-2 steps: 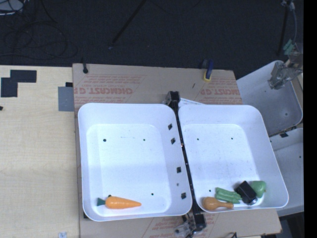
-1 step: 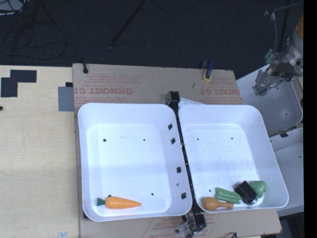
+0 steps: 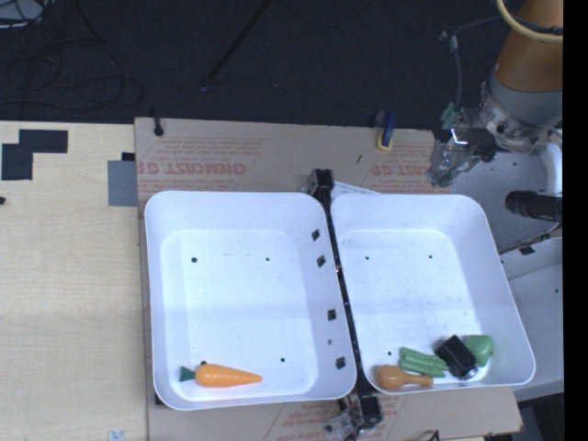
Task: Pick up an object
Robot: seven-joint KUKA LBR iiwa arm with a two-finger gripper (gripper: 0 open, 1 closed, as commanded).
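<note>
Pincer (image 3: 444, 165) hangs above the far right corner of the right bin (image 3: 496, 246), over the cardboard just beyond the rim, at the end of the grey arm with its orange band (image 3: 533, 35). Whether it is spread or closed cannot be told from this slant, and nothing can be seen caught in it. It sits well apart from every object, which suggests the arm is parked clear so the camera can see both bins before a target is chosen.

Candidates lie along the near edges. In the right bin's near corner a tan pear-shaped toy (image 3: 401, 378), a green pod-like piece (image 3: 423, 362), a black block (image 3: 457, 356) and a green rounded piece (image 3: 480, 346) crowd together, touching or overlapping. In the left bin (image 3: 161, 274) a carrot (image 3: 225, 376) lies alone near the front wall; being isolated, it looks the easier pick.
</note>
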